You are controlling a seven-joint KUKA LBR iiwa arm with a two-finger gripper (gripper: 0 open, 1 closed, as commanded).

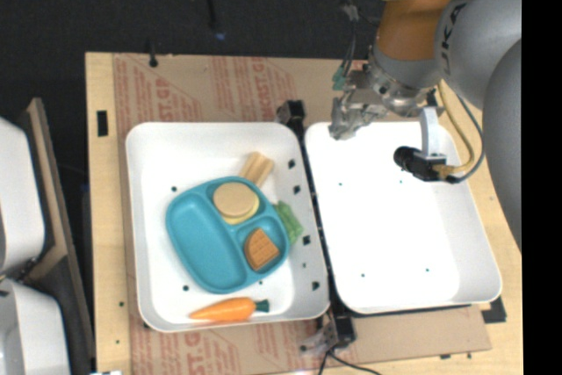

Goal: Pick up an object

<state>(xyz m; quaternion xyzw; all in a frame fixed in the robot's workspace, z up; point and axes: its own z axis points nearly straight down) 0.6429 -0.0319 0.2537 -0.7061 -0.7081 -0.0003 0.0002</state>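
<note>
In the left bin lies a blue divided plate with a round tan cookie and a brown waffle-like piece on it. A tan wooden block rests at the plate's upper edge. A green piece sticks out at its right side. An orange carrot lies along the bin's front wall. My gripper hangs over the back left corner of the right bin, with nothing visible between its fingers.
The grey arm with its orange band reaches in from the upper right, with cables looping beside the wrist. A black clip sits between the bins at the back. Cardboard covers the bench behind the bins.
</note>
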